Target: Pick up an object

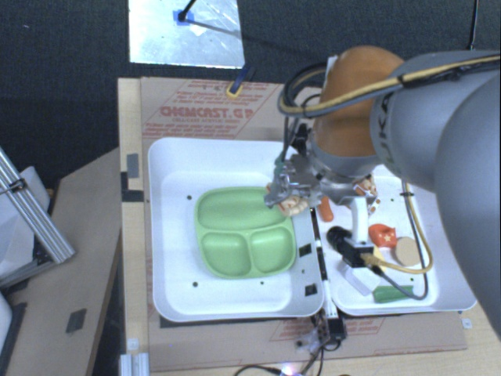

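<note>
My gripper [285, 197] hangs over the right rim of the green three-compartment plate [235, 241] in the left bin [168, 210]. It is shut on a small tan object [293, 205] that shows between its fingertips, just left of the divider between the bins. In the right bin [446, 288] lie a small orange-red piece [325, 208], a red-orange object [382, 234], a tan round object [407, 250], a green piece [391, 293] and a white block [357, 278]. The arm hides much of the right bin's far half.
The grey arm with its orange band [356, 100] covers the upper right of the scene. A cardboard sheet [203, 108] lies under the bins. A shiny metal sheet [188, 22] lies behind them. An aluminium frame [27, 218] stands at the left.
</note>
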`<state>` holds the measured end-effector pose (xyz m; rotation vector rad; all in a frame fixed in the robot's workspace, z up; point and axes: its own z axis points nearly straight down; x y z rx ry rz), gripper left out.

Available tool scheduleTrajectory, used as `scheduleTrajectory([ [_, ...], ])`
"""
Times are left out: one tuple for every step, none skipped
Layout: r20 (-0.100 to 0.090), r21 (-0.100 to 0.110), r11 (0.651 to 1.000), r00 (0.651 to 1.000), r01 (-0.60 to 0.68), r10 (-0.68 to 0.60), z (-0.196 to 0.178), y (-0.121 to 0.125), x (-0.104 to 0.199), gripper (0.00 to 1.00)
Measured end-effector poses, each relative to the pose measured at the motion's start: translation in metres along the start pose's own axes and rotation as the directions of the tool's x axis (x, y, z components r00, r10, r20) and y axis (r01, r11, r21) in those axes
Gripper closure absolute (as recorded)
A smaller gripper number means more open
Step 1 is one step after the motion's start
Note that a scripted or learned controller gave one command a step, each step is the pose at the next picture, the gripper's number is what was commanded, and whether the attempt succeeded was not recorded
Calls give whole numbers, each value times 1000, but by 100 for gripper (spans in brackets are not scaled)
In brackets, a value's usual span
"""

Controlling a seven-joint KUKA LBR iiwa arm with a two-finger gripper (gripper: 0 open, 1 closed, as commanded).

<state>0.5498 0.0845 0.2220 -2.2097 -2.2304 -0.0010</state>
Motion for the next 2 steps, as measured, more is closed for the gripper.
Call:
scheduleTrajectory([
  [1, -4, 1000, 1000, -2, 2, -10, 17, -4, 100],
  [2, -3, 1000, 1000, -3, 3, -6, 19, -2, 100],
])
